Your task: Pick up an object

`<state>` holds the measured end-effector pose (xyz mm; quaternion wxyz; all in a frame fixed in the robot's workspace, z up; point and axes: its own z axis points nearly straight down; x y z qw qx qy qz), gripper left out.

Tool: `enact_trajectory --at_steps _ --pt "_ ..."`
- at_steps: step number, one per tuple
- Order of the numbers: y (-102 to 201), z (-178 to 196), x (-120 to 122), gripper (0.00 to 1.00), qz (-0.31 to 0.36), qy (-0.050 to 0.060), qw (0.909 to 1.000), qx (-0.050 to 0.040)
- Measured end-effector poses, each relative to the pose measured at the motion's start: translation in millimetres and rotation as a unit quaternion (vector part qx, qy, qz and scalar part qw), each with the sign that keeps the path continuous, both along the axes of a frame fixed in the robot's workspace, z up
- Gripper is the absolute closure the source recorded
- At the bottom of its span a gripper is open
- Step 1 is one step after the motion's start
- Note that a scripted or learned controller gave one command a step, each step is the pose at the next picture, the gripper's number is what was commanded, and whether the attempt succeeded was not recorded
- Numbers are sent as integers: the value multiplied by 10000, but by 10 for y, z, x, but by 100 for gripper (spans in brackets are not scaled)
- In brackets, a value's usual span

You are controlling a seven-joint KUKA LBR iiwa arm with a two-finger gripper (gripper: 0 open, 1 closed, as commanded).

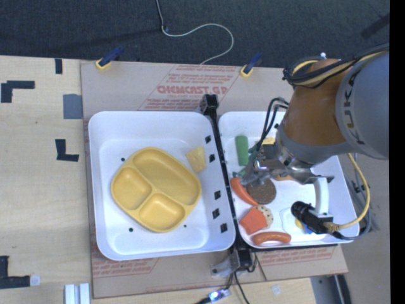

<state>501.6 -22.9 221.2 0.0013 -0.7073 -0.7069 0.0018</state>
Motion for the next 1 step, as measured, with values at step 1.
enact_trajectory --at_steps 1 --pt "151 -69 41 100 16 -1 10000 6"
